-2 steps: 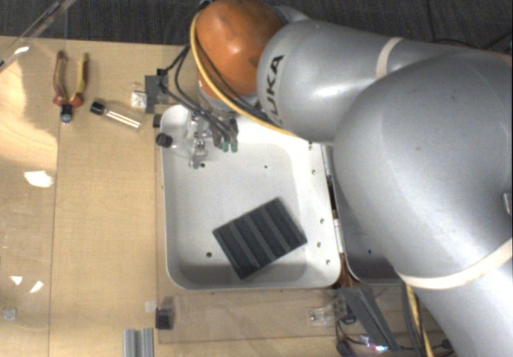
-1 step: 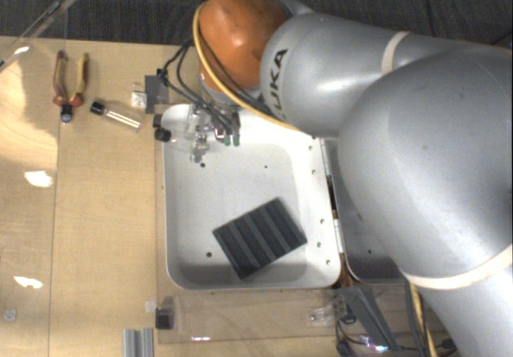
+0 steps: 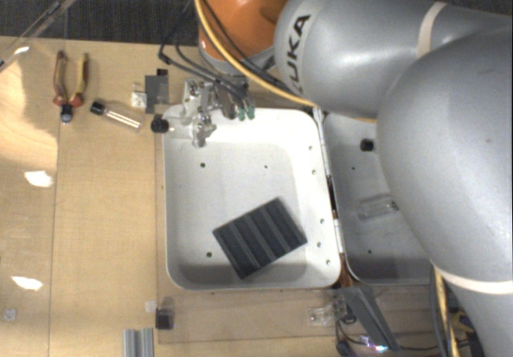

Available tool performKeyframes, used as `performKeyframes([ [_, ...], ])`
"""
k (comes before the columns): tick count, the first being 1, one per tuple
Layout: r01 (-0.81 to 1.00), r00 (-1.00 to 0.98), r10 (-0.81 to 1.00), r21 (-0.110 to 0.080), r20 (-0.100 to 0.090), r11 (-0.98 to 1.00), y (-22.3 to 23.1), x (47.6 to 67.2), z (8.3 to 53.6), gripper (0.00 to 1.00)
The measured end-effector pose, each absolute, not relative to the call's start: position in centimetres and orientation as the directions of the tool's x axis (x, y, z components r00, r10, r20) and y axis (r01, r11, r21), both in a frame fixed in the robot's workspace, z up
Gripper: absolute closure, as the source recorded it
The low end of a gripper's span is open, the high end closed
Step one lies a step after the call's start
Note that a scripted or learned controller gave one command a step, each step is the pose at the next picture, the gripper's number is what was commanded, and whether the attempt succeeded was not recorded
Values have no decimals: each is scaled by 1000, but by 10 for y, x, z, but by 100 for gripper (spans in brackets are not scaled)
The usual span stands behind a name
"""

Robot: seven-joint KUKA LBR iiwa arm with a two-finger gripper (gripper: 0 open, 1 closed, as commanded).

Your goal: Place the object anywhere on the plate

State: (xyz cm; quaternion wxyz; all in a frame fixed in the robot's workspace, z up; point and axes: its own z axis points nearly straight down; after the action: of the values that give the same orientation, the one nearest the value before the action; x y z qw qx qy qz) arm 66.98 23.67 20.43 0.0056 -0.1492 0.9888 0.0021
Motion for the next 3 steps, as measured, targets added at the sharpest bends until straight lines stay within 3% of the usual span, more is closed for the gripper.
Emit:
performKeyframes([
  [1, -222, -975, -222, 4, -8, 975, 236, 669, 164, 100],
  [2, -92, -996, -92, -8, -14, 996, 224, 675, 91, 100],
  [3, -134, -991, -134, 3, -12, 991, 230, 671, 184, 100],
])
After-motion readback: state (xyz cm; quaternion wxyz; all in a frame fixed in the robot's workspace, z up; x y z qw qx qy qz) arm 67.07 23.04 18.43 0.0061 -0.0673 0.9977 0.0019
